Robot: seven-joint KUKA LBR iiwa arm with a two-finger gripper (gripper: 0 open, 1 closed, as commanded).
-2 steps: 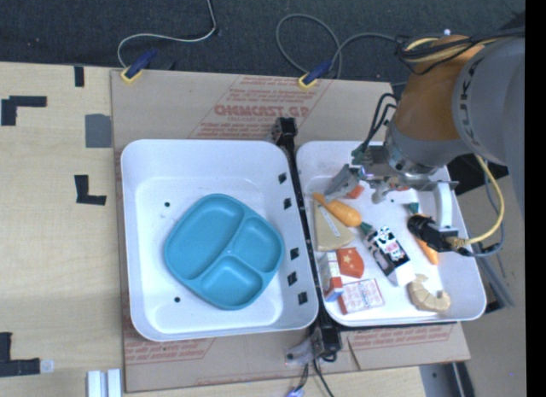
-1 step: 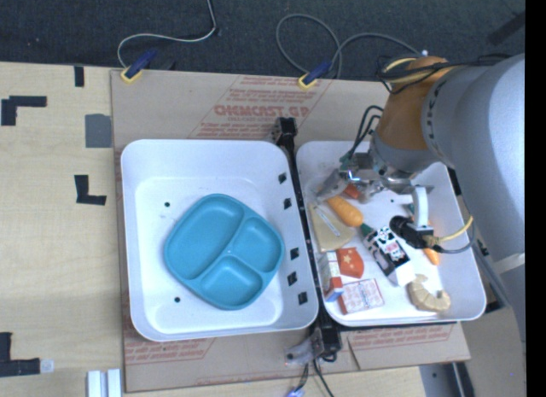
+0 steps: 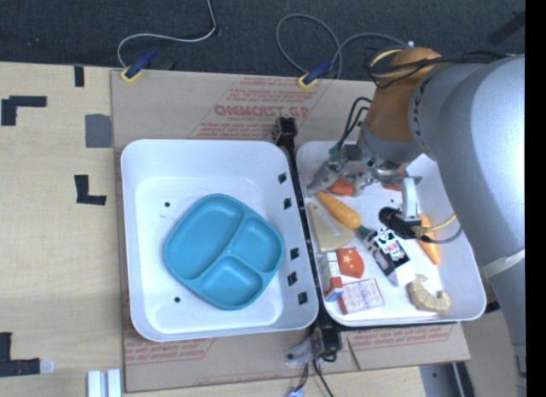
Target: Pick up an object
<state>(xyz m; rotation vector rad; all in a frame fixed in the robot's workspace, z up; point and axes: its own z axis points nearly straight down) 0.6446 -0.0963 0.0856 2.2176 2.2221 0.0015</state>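
Cardboard-topped desk (image 3: 247, 109) — pincer (image 3: 351, 169) lowered into right bin's (image 3: 465, 301) far corner, its grip impossible to judge; next, closing on the red piece (image 3: 343, 187).

Divided plate (image 3: 223, 251) in left bin (image 3: 145, 160); carrot (image 3: 339, 211) in right bin (image 3: 465, 280)

The grey arm (image 3: 478, 131) comes in from the right of the camera view as a broad, rounded link that fills that side of the frame. Its orange band (image 3: 394, 101) sits above the wrist, toward the upper middle. Below the band, the wrist points down and to the left, and the gripper (image 3: 345, 172) hangs low at its end.
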